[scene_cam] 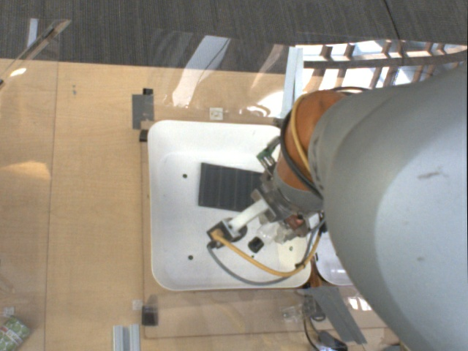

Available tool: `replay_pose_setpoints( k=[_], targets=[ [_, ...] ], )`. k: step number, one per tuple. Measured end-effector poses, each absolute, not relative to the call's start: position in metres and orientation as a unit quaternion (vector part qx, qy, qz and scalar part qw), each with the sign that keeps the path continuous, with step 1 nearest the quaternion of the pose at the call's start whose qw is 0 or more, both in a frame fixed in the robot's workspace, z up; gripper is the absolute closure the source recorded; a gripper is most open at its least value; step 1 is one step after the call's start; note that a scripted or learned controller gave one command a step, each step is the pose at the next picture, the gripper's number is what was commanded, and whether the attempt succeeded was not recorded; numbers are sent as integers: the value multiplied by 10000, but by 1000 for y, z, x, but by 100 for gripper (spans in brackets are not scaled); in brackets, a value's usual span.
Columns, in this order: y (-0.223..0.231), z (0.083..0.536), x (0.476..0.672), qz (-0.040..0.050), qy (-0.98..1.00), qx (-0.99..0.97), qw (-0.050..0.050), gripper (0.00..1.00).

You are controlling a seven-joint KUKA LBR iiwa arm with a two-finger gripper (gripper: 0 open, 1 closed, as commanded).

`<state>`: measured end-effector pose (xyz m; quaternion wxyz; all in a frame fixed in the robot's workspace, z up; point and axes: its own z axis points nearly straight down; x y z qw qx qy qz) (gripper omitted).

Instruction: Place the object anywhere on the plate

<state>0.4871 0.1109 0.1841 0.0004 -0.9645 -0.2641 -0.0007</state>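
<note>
A dark grey rectangular plate lies flat in the upper middle of the left white bin. My gripper hangs below the plate's right end, over the bin's lower right part. A small black object shows right at the gripper's tip, just below the plate's lower right corner and off the plate. Whether it is held or resting on the bin floor is not clear. The arm's large grey body and orange band hide the bin's right side.
A sliver of the right white bin shows under the arm. Wooden bench surrounds the bins, with small black clamps at the left bin's corners. The left half of the left bin floor is bare white.
</note>
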Motion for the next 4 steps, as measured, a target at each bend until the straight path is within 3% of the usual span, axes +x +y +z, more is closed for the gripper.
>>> replay_pose_setpoints(
  k=[1,2,3,4],
  targets=[
    [103,187,488,-16,-1117,-9937,9,100],
    [150,166,487,-8,-1421,-9899,11,100],
    [156,212,488,-19,-1017,-9948,5,100],
    [191,153,487,9,-1332,-9911,-1,100]
  ],
)
